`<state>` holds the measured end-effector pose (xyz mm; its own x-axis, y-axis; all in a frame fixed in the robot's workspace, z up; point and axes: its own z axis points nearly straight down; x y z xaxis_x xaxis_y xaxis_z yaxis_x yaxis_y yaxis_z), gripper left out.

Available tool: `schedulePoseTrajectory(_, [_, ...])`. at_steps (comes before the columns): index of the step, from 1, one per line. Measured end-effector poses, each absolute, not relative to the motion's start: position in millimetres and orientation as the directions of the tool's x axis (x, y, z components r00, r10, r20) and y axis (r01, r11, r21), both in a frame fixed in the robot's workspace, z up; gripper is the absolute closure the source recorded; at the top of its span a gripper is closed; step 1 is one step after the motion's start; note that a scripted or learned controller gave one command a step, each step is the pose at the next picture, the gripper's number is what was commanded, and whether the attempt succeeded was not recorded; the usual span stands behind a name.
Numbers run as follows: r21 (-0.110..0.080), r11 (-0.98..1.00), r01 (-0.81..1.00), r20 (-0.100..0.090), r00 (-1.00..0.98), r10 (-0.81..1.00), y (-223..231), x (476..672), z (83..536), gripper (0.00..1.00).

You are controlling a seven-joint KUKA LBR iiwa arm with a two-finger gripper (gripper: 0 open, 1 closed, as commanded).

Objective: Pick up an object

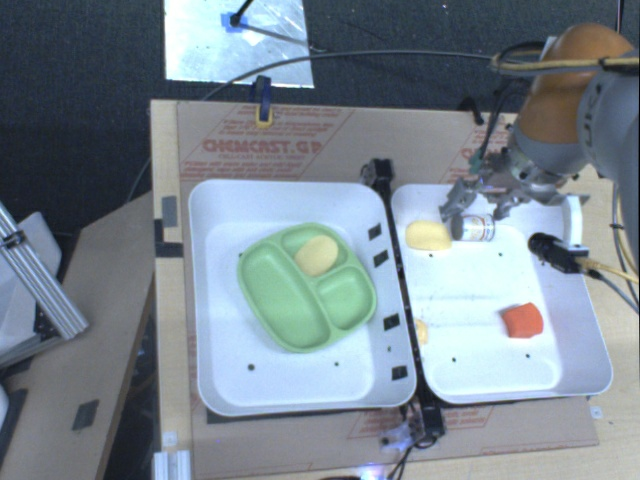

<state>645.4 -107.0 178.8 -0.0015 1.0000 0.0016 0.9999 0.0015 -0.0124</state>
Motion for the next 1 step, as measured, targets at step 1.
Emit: schedulePoseTrajectory(1, [0.002, 0.004, 1.0, 0.0, -0.004, 1.0, -106.7, 648.4, 187.2, 0.0])
